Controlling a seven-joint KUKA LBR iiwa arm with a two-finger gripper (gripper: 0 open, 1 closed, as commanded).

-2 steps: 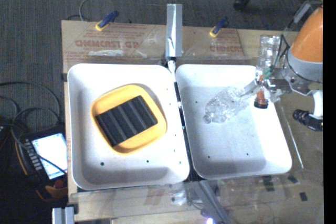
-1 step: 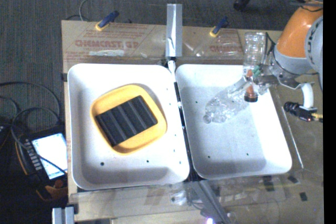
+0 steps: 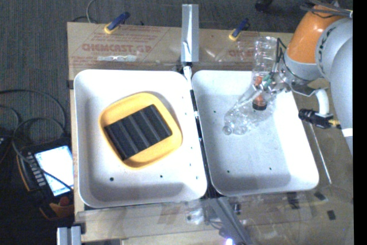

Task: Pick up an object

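Nearest the camera, the right bin (image 3: 269, 178) holds a clear plastic bottle (image 3: 245, 112) at its far side. Jaws hover over it, state unclear; I'd centre on the neck.

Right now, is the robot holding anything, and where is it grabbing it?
Cannot tell. The gripper is low over the right bin, but no object shows between its fingers.

Faint red print reading roughly "CHEMCAST" runs across the brown board (image 3: 123, 46) behind the left bin (image 3: 86, 140); nothing else is readable.
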